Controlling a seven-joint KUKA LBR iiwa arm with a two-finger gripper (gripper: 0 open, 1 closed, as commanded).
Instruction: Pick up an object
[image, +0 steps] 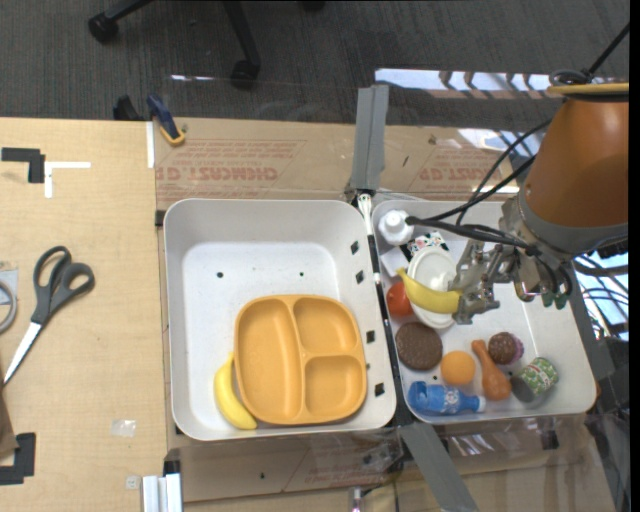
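Observation:
The right bin (578, 345) holds several small items. A yellow banana (428, 293) lies across a white bowl (432, 272) near the bin's left wall. My gripper (470, 303) hangs over the bin's middle, its tip at the banana's right end. I cannot make out whether the banana is in its grasp. Below the gripper lie a brown disc (418, 346), an orange (458, 368), a brown drumstick-shaped piece (490, 370), a dark purple ball (504, 348), a green can (537, 377) and a blue bottle (440, 401). A red item (398, 298) sits left of the bowl.
The left bin (190, 300) holds an orange divided plate (300, 358) with a second banana (230, 398) tucked under its left edge. A white bottle (392, 226) lies at the right bin's far left corner. Scissors (45, 295) rest on the wooden bench at left. Cables trail at right.

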